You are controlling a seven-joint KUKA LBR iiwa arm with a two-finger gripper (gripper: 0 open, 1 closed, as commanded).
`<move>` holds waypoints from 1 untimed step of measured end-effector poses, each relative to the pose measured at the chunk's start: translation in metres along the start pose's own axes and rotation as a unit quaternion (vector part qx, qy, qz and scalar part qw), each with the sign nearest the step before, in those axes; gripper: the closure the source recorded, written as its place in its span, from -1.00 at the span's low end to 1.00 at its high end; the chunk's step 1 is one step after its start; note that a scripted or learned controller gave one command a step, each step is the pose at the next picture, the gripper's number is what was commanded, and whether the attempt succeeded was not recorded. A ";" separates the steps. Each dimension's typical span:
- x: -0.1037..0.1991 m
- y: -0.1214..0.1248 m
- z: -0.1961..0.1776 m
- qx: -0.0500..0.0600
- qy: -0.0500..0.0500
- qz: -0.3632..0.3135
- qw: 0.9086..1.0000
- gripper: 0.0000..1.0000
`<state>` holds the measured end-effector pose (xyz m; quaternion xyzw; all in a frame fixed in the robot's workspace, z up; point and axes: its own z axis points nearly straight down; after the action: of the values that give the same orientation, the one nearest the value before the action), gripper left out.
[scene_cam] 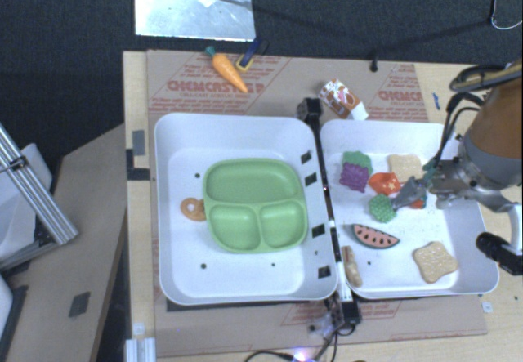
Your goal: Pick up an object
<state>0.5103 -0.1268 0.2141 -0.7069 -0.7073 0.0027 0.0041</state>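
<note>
The right bin holds toy foods: purple grapes, a red tomato piece, green broccoli, a watermelon slice, a pale toast and a brown cracker. My gripper reaches in from the right and hangs low between the tomato piece and the broccoli, its tips right beside both. Something red shows just under the fingers. I cannot tell whether any object sits between them.
The left bin holds a green divided plate and a small pretzel. An orange carrot and a wrapped snack lie on the cardboard behind the bins. A small brown piece lies by the divider.
</note>
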 end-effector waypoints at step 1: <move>0.000 0.002 -0.005 -0.005 -0.001 -0.001 1.000 -1.00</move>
<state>0.5128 -0.1266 0.2191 -0.7060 -0.7082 -0.0005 -0.0004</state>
